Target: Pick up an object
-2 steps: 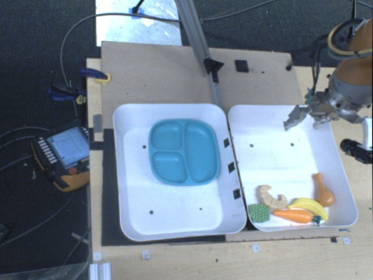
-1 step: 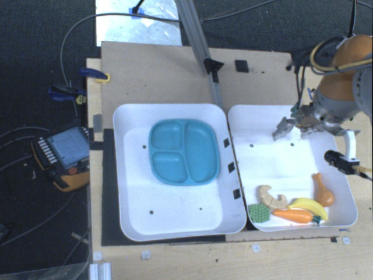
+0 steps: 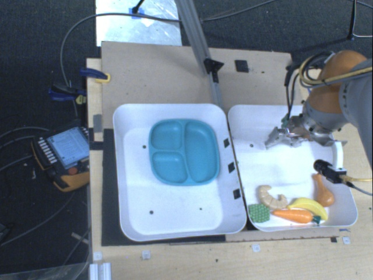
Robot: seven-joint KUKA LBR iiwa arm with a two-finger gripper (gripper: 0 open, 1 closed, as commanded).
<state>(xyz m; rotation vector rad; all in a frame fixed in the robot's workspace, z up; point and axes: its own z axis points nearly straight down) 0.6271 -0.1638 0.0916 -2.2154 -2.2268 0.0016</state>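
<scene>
Brown board bench point(image 3: 175, 74), two white bins point(image 3: 134, 174), dark carpet point(image 3: 35, 28)

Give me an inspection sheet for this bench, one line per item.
Surface: brown bench board bearing a left bin and a right bin, side by side.
Job's things: banana, carrot, green piece, tan curved piece and brown drumstick-shaped piece, clustered at the right bin's near end.
Clutter: blue divided plate in the left bin.
Gripper: gripper over the right bin's far half, apart from the toys.
Cables: black cables across the floor.
Surroundings: handheld pendant left of the bench.
</scene>
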